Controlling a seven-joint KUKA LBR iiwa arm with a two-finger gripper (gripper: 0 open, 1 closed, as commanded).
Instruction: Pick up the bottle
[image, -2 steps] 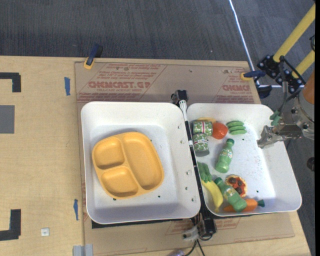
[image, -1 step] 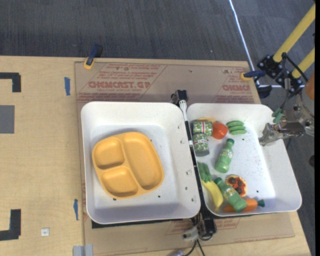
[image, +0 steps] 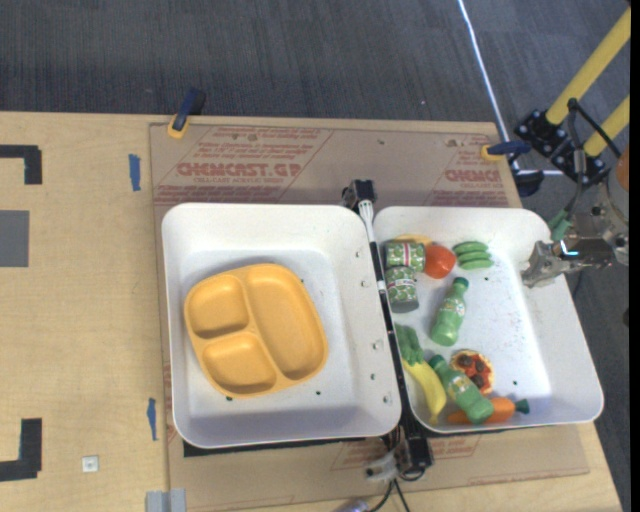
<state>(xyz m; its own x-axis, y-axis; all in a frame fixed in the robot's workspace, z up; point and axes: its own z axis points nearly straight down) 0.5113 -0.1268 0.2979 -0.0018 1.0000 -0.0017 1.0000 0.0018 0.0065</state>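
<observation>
Toys (image: 455, 385) crowd the near edge of the right bin (image: 570, 385); past them we see the green bottle (image: 449, 312) lying tilted mid-bin, touched by nothing. A yellow tray (image: 256, 327) sits in the left bin (image: 190, 235). The gripper (image: 540, 262) hangs at the right bin's far right rim (whether its grip is apart, we cannot tell).

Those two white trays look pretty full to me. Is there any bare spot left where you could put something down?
Yes. In the right bin, bare floor runs from the green bottle to the right wall. In the left bin, bare margins ring the yellow divided plate, widest along the top. The toys crowd the right bin's left side and bottom corner. The gripper sits at its right rim.
</observation>
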